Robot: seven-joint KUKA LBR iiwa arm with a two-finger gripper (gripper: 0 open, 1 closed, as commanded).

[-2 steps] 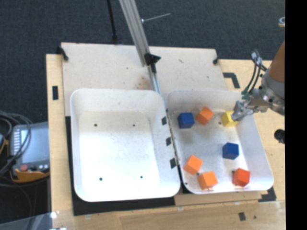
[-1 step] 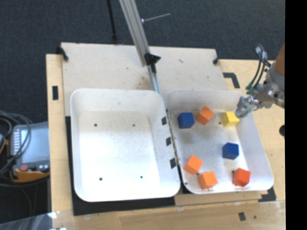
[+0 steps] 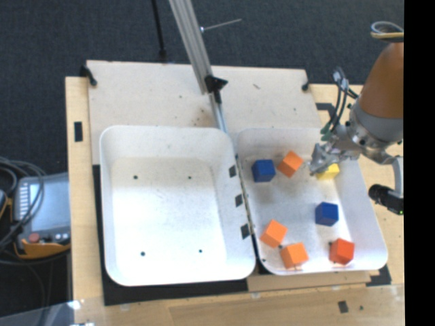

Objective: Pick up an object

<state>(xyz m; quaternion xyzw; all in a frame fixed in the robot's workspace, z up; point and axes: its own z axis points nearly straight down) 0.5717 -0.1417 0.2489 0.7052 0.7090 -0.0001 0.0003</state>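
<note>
The right bin (image 3: 360, 202) holds several small blocks. A blue block (image 3: 264, 170) and an orange block (image 3: 291, 163) lie near its far side. A yellow block (image 3: 329, 170) sits just right of them, partly hidden under my gripper (image 3: 321, 164), which hangs low right over it. Another blue block (image 3: 327, 213) lies mid-bin. Two orange blocks (image 3: 274, 233) (image 3: 295, 255) and a red-orange block (image 3: 342, 251) rest near the front edge. The arm (image 3: 382, 94) comes in from the right.
The left bin (image 3: 170, 202) stands beside the right one, separated by a rim with black clips (image 3: 239, 199). A slanted metal post (image 3: 194, 39) rises from the back of the bench. A control pendant (image 3: 41, 212) and cables lie off the left edge.
</note>
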